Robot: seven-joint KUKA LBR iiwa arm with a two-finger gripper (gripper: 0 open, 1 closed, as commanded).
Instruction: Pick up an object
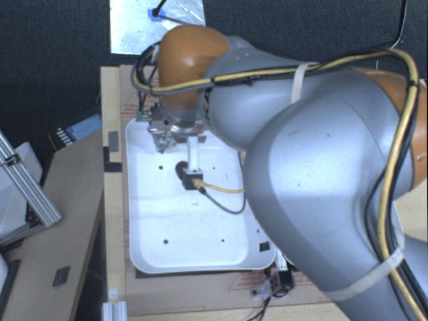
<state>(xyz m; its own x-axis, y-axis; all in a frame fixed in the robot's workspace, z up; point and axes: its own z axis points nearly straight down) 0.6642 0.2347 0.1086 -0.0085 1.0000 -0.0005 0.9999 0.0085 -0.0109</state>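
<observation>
My gripper (166, 138) hangs low over the far end of the left white bin (144, 246), close to its back wall. It sits below the orange wrist band (184, 59). Whether it is open or shut is not visible from this angle, and I see nothing held in it. The bin's white floor shows a few small dark dots (165, 241). A small dark square (264, 247) lies at its near right corner. The grey arm (321, 179) covers the right side of the view, right bin included.
The bins rest on a wooden bench (80, 199). A silver metal profile (27, 186) leans at the far left. A shiny foil sheet (157, 15) lies behind the bench. A connector with wires (277, 283) sits at the bench's front edge.
</observation>
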